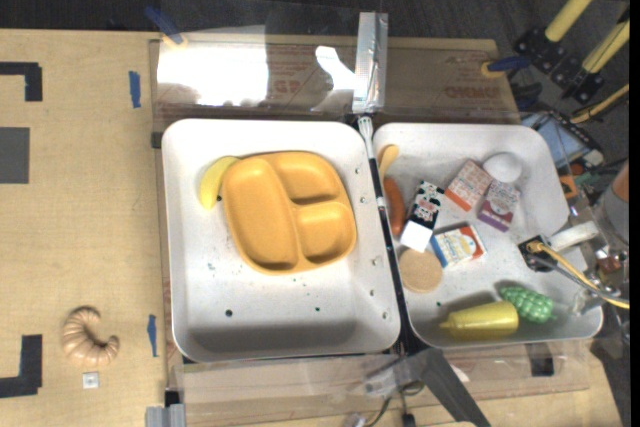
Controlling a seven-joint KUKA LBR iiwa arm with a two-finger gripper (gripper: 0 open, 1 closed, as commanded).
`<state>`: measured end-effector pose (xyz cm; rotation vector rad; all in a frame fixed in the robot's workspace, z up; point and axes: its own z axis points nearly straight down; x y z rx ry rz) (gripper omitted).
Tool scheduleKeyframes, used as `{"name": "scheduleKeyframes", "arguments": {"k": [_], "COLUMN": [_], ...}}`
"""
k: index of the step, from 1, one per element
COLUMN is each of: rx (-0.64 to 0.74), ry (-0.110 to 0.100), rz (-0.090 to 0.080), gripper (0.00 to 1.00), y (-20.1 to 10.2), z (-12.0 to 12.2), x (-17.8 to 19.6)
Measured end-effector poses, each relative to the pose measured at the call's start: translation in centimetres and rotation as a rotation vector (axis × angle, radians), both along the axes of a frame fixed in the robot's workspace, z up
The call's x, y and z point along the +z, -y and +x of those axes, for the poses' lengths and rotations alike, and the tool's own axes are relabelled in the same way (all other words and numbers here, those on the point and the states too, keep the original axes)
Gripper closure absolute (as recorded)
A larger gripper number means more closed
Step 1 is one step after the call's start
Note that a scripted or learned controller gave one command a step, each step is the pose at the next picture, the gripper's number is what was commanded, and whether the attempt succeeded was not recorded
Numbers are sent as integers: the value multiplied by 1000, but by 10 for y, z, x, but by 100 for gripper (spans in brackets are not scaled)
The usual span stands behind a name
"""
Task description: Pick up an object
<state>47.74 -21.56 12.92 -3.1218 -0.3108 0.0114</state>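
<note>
**Two white bins of toy food, gripper at the right bin's edge**

Camera view: nearest the camera, a yellow bottle [483, 318] lies on its side along the right bin's [455, 137] front wall. A green bumpy toy [527, 303] touches its right end. Behind them lie a tan disc [421, 270], an orange-and-blue carton [457, 245], a black-and-white carton [424, 207], a pink carton [468, 185] and a purple carton [499, 205]. Their labels are too small to read. The left bin [190, 245] holds an orange divided tray [288, 210] with a banana [211, 180] beside it. A croissant [90, 335] sits on the bench. The gripper [598, 277] hovers at the right bin's right rim; whether it grasps anything cannot be told
</note>
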Motion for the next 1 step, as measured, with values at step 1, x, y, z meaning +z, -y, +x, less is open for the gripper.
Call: {"name": "scheduleKeyframes", "arguments": {"k": [1], "rx": [110], "ry": [13], "rz": [-1], "gripper": [0], "y": [-67], "z": [42], "x": [117]}}
